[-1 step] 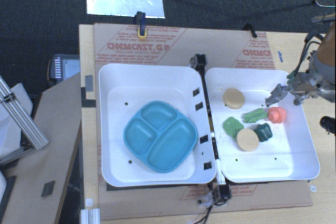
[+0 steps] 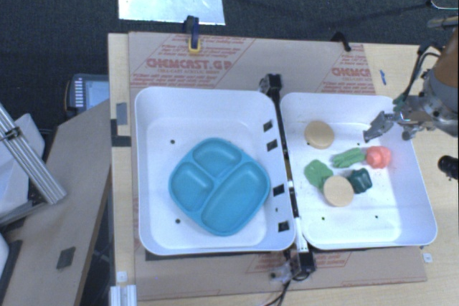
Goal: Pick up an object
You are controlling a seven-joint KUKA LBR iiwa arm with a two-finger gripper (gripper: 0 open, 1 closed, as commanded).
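- White right bin [image 2: 401, 226] holds the pickable things: a pink piece [image 2: 379, 156], a green piece [image 2: 348, 158], two tan discs [image 2: 319, 133] and dark teal bits.
- Grey gripper [image 2: 376, 128] hovers above the bin's upper right, near the pink piece, gripping nothing; whether it is spread I cannot tell.
- Approach step, I judge: next it must descend squarely over one item.
- Blue tray [image 2: 219, 186] sits in the left bin.

a robot lab: white bins [image 2: 208, 100] clamped on a cardboard-covered surface [image 2: 244, 57], aluminium framing [image 2: 29, 161], cables, dark carpet [image 2: 57, 3].
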